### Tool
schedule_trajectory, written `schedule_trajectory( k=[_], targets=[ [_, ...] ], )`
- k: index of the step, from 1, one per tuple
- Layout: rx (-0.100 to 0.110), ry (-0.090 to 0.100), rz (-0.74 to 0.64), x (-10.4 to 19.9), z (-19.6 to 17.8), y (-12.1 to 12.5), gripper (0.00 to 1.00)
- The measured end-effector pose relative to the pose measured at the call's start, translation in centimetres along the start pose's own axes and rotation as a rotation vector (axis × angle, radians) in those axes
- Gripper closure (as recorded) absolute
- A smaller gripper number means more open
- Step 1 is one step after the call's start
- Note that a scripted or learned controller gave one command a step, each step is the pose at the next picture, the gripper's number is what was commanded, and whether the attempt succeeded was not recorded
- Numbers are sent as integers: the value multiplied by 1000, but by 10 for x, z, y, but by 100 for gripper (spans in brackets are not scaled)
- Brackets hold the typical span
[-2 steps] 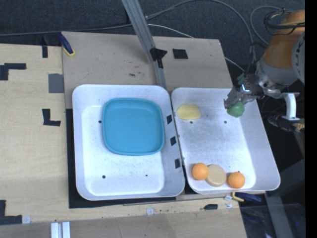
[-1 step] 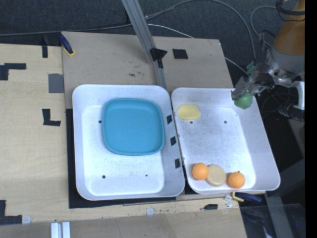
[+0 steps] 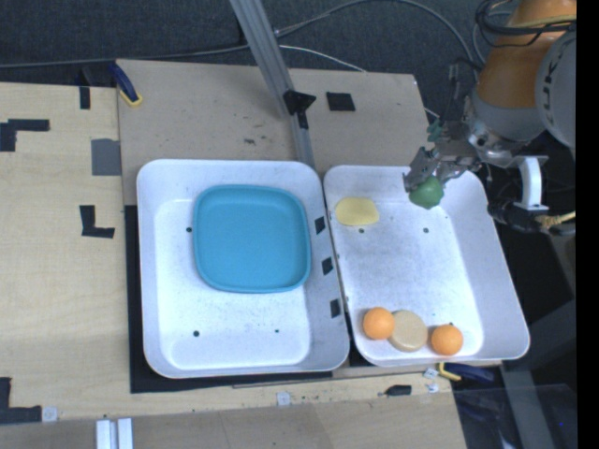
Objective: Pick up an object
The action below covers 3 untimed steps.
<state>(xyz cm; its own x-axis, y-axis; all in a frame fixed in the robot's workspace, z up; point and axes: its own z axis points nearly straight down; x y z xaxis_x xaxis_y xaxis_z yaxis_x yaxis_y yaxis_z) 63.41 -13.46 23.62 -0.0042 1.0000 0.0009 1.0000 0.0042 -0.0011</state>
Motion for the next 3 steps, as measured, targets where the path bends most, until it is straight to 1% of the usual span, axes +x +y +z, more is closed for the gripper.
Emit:
schedule_trajectory(
  k=[1,2,3],
  targets=[
    [0,0,0,53,12,4,100],
    [0,0,0,106,15,-5,100],
    [0,0,0,158,23,-3,100]
  ],
)
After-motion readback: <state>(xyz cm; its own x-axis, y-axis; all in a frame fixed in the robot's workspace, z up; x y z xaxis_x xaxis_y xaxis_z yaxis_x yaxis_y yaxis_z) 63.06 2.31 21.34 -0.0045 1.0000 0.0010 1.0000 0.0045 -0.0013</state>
